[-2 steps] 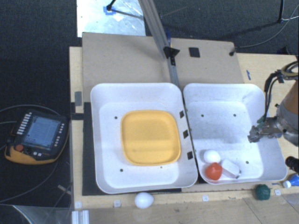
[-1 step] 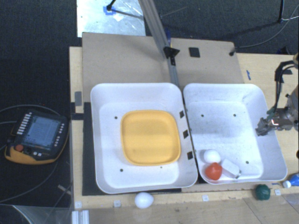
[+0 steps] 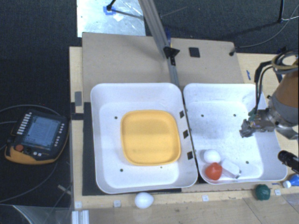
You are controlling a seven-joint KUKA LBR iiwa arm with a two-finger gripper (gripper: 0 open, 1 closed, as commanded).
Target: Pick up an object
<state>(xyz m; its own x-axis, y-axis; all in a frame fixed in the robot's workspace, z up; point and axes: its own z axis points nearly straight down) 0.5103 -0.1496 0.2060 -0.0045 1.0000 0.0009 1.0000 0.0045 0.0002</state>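
teach pendant (image 3: 35, 139) left of the bench — on dark carpet (image 3: 37, 55).

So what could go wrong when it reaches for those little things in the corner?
The red ball, white ball and a white block crowd together by the right bin's near wall, so the gripper might knock one aside or pinch two. Round balls may also roll away. The wall itself could block the gripper's descent.
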